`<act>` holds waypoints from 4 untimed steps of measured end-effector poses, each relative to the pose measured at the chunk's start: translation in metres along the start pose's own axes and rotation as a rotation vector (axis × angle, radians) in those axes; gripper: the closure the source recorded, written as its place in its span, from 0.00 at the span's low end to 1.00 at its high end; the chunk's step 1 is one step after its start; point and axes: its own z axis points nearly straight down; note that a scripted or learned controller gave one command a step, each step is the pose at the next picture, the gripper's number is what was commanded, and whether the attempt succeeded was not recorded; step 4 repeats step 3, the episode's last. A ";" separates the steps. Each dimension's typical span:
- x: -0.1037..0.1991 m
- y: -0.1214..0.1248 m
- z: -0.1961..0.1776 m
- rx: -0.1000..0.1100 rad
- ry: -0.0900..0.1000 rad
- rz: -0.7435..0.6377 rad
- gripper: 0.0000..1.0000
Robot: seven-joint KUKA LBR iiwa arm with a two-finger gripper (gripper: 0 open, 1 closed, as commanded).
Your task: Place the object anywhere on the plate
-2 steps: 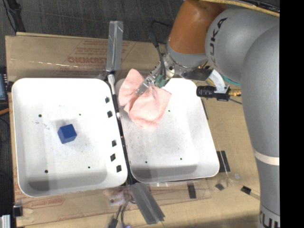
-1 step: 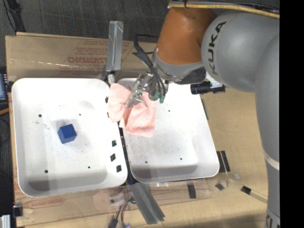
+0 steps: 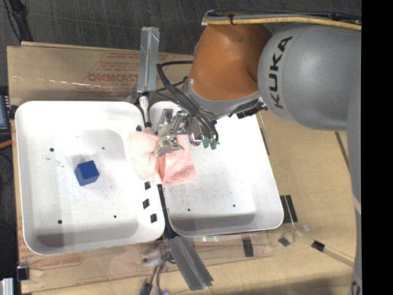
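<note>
**A:** Centre frame: you see the pink cloth [image 3: 163,158] draped across the seam where the two white bins meet, part over the left bin [image 3: 37,165], part over the right bin [image 3: 245,195]. The grey-and-orange arm [image 3: 295,72] leans in from the upper right of the frame, and its claw [image 3: 169,141] is down on the cloth's upper edge.

**B:** Is the task near done, then?

**A:** You cannot call it done. No plate can be made out anywhere on the desk from this view, so the placing looks to be ahead of you. A blue cube [image 3: 87,172] sits alone at the left of the frame, in the left bin, well apart from the claw.

**B:** And the claw, gripping or loose?

**A:** The metal fingers [image 3: 166,144] press into the gathered fabric, and a fold seems bunched up around them, which suggests a pinch. But the wrist and its cables crowd the spot, and you cannot tell whether the claw is clenched on the cloth or merely resting on it.
</note>
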 end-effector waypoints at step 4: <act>0.065 0.079 0.010 0.000 -0.001 -0.002 0.00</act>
